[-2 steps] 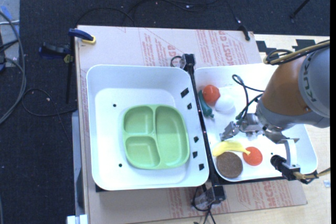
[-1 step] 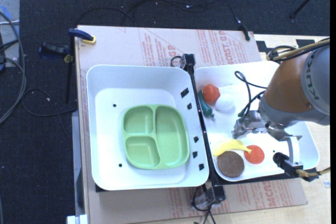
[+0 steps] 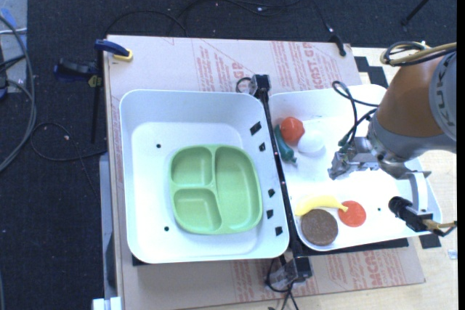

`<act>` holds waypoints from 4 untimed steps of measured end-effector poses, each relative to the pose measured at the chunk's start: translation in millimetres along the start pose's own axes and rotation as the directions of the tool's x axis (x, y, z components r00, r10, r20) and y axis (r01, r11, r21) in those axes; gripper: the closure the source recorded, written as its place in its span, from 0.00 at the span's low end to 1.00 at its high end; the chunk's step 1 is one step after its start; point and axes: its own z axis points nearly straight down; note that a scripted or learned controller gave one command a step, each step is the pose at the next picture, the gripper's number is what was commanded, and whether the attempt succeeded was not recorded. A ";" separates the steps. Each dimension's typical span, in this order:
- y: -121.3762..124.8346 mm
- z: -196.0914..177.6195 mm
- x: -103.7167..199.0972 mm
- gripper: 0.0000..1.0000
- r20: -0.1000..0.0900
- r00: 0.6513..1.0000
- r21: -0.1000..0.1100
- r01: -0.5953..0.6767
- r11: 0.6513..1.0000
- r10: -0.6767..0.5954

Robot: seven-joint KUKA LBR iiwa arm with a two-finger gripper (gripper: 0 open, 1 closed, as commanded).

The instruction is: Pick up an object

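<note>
In the right bin [image 3: 328, 101] lie several objects: an orange-red ball [image 3: 292, 129], a white ball [image 3: 312, 144], a teal piece [image 3: 284, 149], a yellow banana [image 3: 320, 205], a brown disc [image 3: 320, 226] and a small red-orange piece [image 3: 352, 213]. My gripper [image 3: 347, 162] hangs over the middle right of this bin, above the bare floor between the white ball and the red-orange piece. The arm comes in from the right. Nothing shows between the fingers.
The left bin [image 3: 139, 156] holds a green divided plate [image 3: 216, 189]. A black divider with clips [image 3: 270, 156] runs between the bins. Cables and a blue clamp [image 3: 113, 49] lie beyond the board's far left corner.
</note>
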 end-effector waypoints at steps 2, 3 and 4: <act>5.6 -101.9 -2.3 1.00 0.000 1.000 0.001 -0.001 1.000 0.001; 25.8 -94.0 56.2 1.00 -0.002 1.000 0.004 0.005 1.000 -0.005; 40.3 -97.0 98.4 1.00 -0.001 1.000 0.004 0.003 1.000 -0.003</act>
